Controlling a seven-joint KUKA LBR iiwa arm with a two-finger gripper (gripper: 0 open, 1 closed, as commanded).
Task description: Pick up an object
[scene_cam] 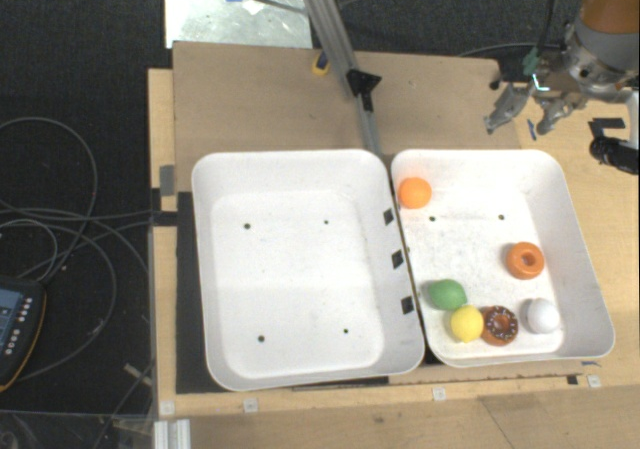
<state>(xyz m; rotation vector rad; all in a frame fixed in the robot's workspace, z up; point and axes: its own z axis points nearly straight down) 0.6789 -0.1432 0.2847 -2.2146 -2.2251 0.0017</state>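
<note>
Above the far rim of the right bin (575,199), over bare bench, the gripper (524,119) hangs with its two fingers spread and nothing between them, as it would for an approach and not a carry. Using that right bin as the landmark: an orange ball (414,193) sits in its far left corner, close against the wall it shares with the left bin (215,237), probably because a round thing settles where the floor meets a wall. An orange ring (525,260) lies flat near the bin's right side, about midway along, apart from everything else. Along the bin's near edge four pieces crowd together: a green object (446,293), a yellow ball (466,323) just in front of it and seemingly touching, a brown frosted doughnut (498,325) hard beside the yellow ball, and a white ball (542,316) toward the near right corner. At this slant I cannot say for certain whether the doughnut and white ball touch. Any of these could be the object to pick; none is lifted yet. The ring looks the easiest target, since it has free floor all round for the fingers, whereas the near cluster leaves little room and the corner ball is hemmed by two walls. Beyond the bin's far left corner a grey pole (330,17) crosses the bench.
</note>
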